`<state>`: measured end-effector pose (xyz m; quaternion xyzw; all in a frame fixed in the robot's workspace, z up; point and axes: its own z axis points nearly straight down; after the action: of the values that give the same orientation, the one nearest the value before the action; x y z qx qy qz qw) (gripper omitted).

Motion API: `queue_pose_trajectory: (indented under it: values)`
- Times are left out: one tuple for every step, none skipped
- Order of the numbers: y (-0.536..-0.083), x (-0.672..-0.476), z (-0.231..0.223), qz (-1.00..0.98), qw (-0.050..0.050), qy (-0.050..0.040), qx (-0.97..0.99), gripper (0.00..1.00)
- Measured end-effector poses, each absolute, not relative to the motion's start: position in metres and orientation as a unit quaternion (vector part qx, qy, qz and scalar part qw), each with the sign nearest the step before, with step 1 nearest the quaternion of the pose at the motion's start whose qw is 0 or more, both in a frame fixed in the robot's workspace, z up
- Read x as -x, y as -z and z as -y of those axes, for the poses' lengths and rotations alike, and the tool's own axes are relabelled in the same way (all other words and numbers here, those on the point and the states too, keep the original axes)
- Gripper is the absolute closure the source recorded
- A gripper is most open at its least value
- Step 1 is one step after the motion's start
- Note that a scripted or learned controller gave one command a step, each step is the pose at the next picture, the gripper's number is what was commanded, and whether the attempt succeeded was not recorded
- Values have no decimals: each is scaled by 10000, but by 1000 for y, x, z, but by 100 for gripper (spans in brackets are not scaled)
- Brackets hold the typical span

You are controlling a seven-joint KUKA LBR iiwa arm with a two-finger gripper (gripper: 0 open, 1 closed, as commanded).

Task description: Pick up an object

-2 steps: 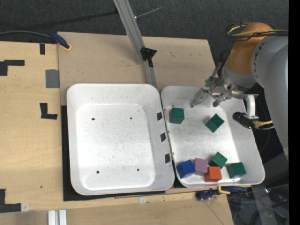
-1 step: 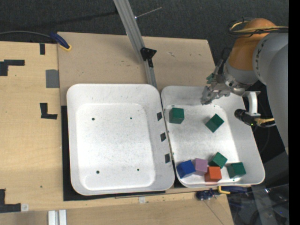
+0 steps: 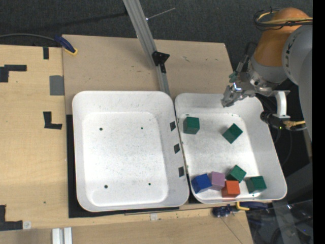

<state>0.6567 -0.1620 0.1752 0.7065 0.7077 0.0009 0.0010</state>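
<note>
While your claw (image 3: 229,96) hangs at the bin's far edge, grip state unclear, the nearest green cube (image 3: 232,133) lies just below it.

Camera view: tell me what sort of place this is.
Most likely a robotics lab bench set up for grasping trials: a grey and orange arm with its gripper over two shallow white bins, coloured blocks in the right one, and a taped plywood bench.

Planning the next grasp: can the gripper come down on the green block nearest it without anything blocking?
Probably yes. The gripper sits above the right bin's far edge, and that green block lies apart from the other blocks.
</note>
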Motion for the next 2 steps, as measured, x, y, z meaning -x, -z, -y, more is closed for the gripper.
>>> queue_pose_trajectory:
  values:
    - [-232,-654,168,-7074,1,5,-7069,100]
    - [-249,-655,168,-7074,8,-5,-7068,100]
